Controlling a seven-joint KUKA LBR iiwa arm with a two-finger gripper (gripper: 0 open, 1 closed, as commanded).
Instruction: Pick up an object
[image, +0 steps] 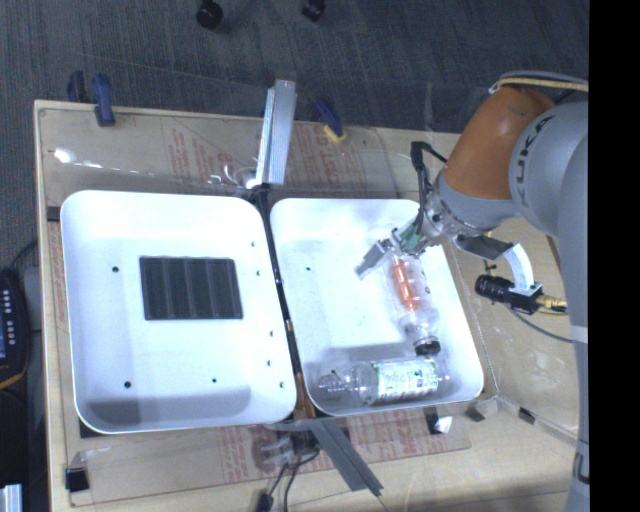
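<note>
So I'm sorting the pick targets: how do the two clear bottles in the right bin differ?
The bottle with the orange label lies lengthwise along the bin's right side, its dark cap toward the near wall; the bottle with the green-and-white label lies crosswise along the near wall. The orange-labelled one sits right under the gripper; the other lies apart from it. The green-labelled one looks larger. Both are clear plastic, lying on their sides in the right bin.

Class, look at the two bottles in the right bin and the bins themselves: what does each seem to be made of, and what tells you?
Bottle with the orange label: probably clear plastic; the bin's white shows through it.
Bottle lying along the near wall: likely clear plastic too, glinting, with a pale label.
Right bin and left bin: seemingly smooth white plastic, with rounded corners and soft sheen.
</note>
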